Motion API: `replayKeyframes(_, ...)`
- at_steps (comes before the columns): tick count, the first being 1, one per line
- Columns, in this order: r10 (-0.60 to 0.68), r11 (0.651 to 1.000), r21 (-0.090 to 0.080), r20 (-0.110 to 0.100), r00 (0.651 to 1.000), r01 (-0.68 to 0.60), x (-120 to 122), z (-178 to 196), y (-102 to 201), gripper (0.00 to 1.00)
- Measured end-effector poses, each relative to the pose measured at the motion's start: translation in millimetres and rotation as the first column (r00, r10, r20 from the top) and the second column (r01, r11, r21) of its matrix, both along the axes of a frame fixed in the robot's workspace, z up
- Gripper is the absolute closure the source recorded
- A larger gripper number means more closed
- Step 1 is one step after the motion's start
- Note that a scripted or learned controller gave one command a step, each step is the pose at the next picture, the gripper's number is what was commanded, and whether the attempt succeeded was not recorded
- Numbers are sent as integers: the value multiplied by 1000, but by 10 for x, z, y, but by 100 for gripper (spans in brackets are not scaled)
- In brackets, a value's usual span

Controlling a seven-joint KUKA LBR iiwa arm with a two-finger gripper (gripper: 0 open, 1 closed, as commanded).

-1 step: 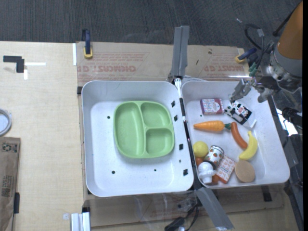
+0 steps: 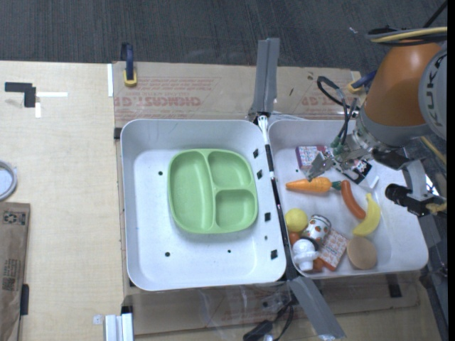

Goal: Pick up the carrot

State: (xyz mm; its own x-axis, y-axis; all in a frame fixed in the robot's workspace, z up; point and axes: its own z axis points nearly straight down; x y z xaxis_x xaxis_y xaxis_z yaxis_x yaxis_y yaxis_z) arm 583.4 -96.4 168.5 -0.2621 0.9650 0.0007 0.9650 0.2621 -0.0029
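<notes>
The carrot (image 2: 310,185) is orange with a green tip at its right end. It lies flat in the right bin (image 2: 405,265), near that bin's left wall. My gripper (image 2: 323,166) hangs just above and slightly behind the carrot, reaching in from the right. Its fingers are open and nothing is between them. The carrot rests on the bin floor, apart from the fingers.
Around the carrot lie a red sausage (image 2: 352,199), a banana (image 2: 368,215), a lemon (image 2: 296,221), a brown egg-shaped thing (image 2: 362,253), a small carton (image 2: 333,247) and a pink packet (image 2: 307,153). A green divided plate (image 2: 212,190) sits in the left bin (image 2: 142,212).
</notes>
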Motion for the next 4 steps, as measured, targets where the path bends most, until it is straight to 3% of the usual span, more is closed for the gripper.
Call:
replayKeyframes(1,83,997,0,1,997,-83,-25,-734,-44,0)
replayKeyframes(2,79,997,0,1,997,-79,-24,-643,-57,100)
replayKeyframes(3,-74,997,-1,2,997,74,-33,226,369,100)
replayKeyframes(4,130,992,-1,2,992,-130,252,220,637,100)
